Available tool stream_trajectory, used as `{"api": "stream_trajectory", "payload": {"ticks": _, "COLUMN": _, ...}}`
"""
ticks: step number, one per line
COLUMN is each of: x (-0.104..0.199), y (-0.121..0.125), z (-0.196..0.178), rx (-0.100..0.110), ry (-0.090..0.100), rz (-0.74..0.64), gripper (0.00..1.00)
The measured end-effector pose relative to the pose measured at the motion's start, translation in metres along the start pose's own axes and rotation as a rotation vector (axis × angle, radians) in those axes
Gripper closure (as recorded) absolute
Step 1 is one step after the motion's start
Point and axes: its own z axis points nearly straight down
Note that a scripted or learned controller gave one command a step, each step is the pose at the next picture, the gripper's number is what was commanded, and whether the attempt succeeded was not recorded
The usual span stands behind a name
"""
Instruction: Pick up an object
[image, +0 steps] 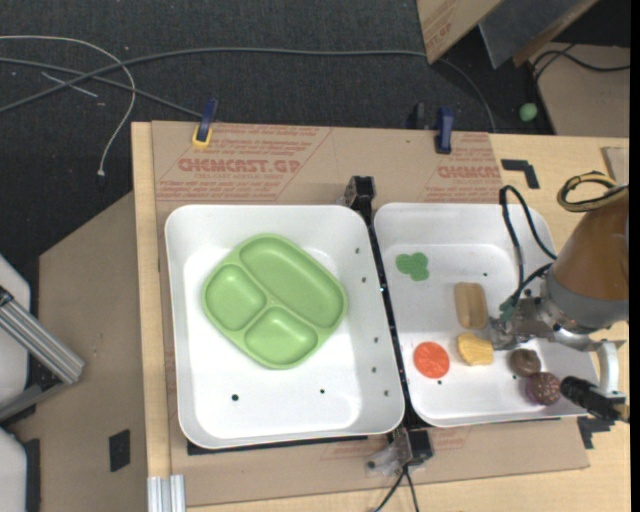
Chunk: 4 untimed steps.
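The arm's gripper (512, 318) hangs low in the right bin (440, 225), just beside the tan block (470, 304) on its right and above the yellow piece (476, 349); whether its jaws are open or shut I cannot tell. This looks like the approach step, nothing visibly held. Next it likely must settle over the tan block and close squarely on it.

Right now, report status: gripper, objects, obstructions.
Gripper low over right bin, grip unconfirmed. Tan block, yellow piece, orange disc loose beside it. Green tray in left bin.
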Motion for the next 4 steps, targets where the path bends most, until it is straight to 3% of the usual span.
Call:
{"api": "stream_trajectory", "payload": {"ticks": 1, "x": 0.0, "y": 0.001, "z": -0.013, "rx": -0.005, "ry": -0.001, "rz": 0.001, "gripper": 1.0}}
{"api": "stream_trajectory", "payload": {"ticks": 4, "x": 0.01, "y": -0.002, "z": -0.183, "rx": -0.013, "ry": -0.005, "rz": -0.002, "gripper": 1.0}}
